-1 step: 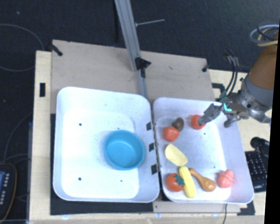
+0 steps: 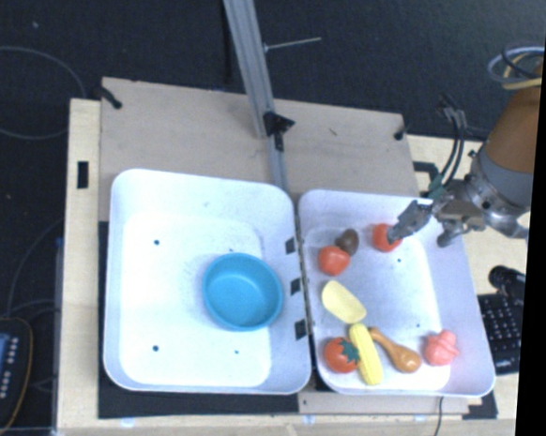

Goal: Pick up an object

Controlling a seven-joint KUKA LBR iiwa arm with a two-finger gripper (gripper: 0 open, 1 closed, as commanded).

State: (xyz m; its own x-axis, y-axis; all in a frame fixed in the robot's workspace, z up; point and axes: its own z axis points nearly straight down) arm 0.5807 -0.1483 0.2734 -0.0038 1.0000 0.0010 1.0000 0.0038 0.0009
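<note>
Camera view: gripper (image 2: 406,223) over right bin (image 2: 455,302), upper edge, reaching in from right. Small red object (image 2: 382,237) directly at its tip, lower-left side, touching or just beside. Open or clenched: cannot tell.

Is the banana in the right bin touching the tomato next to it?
Touching. The camera view shows the banana lying against the right edge of the tomato near the bin's front wall, with no white floor visible between them.

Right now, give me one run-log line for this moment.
stage: approach | gripper: over right white bin | nearest: small red round toy | grasp: none seen
</note>
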